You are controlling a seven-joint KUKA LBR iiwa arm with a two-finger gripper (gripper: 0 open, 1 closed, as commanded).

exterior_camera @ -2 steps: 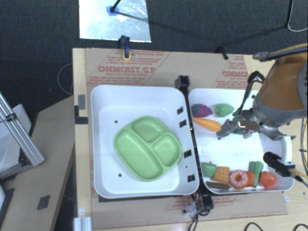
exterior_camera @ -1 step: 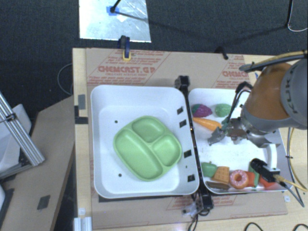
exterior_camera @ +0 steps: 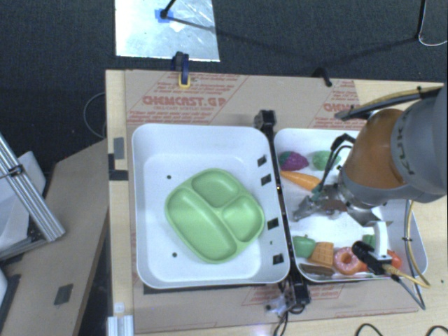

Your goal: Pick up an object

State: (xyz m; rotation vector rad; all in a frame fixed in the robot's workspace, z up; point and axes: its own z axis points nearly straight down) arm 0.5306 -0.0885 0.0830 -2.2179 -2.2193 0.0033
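Note:
The right bin (exterior_camera: 283, 208) holds several toy foods. An orange carrot (exterior_camera: 301, 180) lies near its left wall, with a purple piece (exterior_camera: 294, 161) and a green piece (exterior_camera: 321, 159) behind it. Along the front lie a green pepper (exterior_camera: 304, 245), a tan waffle piece (exterior_camera: 322, 253), a pink donut (exterior_camera: 345, 260) and a red piece (exterior_camera: 395, 260). My gripper (exterior_camera: 308, 208) hangs low in the middle-left of this bin, just in front of the carrot and behind the green pepper. Nothing shows in its grasp.
The left bin (exterior_camera: 150, 187) holds a green divided plate (exterior_camera: 213, 215). A black divider (exterior_camera: 276, 194) runs between the bins. The arm's grey and orange body (exterior_camera: 388, 159) covers the right bin's far right part.

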